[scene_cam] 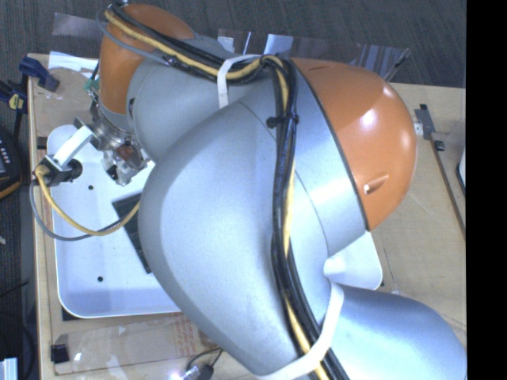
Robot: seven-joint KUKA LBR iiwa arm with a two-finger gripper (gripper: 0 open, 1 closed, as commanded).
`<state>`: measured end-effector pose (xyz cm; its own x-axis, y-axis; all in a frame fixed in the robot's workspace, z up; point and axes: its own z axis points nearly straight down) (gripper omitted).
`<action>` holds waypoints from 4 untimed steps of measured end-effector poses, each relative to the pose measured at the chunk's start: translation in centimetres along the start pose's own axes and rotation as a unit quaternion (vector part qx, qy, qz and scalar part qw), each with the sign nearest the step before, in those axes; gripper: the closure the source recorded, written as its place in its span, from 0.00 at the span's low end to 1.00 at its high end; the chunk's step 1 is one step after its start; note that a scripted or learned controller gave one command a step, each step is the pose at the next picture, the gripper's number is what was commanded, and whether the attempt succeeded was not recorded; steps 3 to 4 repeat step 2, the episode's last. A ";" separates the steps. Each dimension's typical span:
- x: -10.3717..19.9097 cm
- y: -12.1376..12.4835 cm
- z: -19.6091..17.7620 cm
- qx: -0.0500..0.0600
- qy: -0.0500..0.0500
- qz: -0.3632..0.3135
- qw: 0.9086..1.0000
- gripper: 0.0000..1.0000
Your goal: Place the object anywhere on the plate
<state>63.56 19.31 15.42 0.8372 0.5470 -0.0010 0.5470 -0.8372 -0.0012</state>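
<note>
The big grey arm (261,228) hides most of the white bin (87,291), the gripper (119,161) hangs over its upper left part with its opening impossible to tell, and the object and plate are hidden.

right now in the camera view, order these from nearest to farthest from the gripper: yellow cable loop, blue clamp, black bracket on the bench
1. yellow cable loop, just below-left of the gripper, over the white bin.
2. blue clamp, at the bench's upper-left corner.
3. black bracket, far right on the bench, beyond the arm.
</note>
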 end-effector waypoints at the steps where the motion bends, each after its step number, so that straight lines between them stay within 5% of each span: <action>1: 1.3 -1.8 -9.1 0.001 0.001 -0.077 0.997 1.00; 2: -5.8 7.7 -19.5 -0.002 0.002 0.111 0.994 1.00; 4: -5.8 7.7 -19.5 -0.002 0.002 0.111 0.994 1.00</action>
